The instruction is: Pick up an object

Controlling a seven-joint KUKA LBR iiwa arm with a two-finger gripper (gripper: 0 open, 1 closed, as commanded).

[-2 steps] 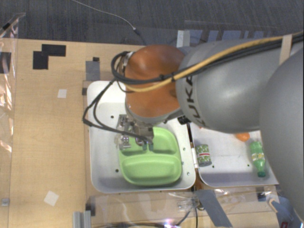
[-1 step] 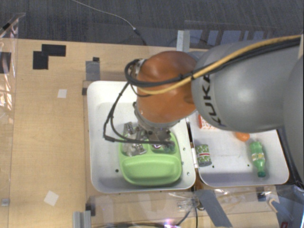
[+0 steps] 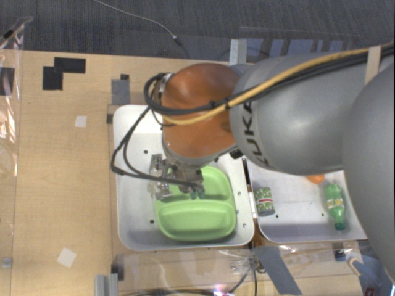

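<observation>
We saw one green plastic container lying in the left bin, in its near half toward the right wall. It was a smooth, glossy, rounded-rectangle piece with soft corners and a raised rim, and its long axis ran left to right across the view, roughly in line with the bin's near wall. We could not tell which face was up.

The arm reached in from the right, its grey shell matte and bulbous, with the orange band directly over the left bin. One yellow cable and several black cables looped around the wrist. The hand sat low over the far-left edge of the container, a small cluster of metal parts. We could not tell whether it touched the container, nor whether it was apart or closed.

The right bin held one small can with a red, white and green label near its left wall, one green plastic bottle whose long axis ran far to near, and one small orange thing mostly hidden by the arm. Both bins were shallow, white and smooth, resting on the pale wood-grain bench.
</observation>
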